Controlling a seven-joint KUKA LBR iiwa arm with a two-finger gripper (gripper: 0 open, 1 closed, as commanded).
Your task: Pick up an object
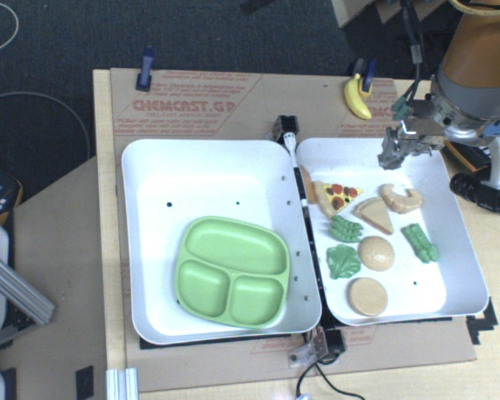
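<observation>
The right bin holds several toy foods: a pizza slice, a tan wedge, a curled beige piece, a green pickle, two leafy green pieces, a round bun and a flat tan disc. My gripper hangs over the bin's far edge, above and behind the curled beige piece, with nothing seen in it.
The left bin holds a green divided plate. A yellow banana lies on the cardboard behind the right bin, beside a blue clamp. Another blue clamp sits at the far left.
</observation>
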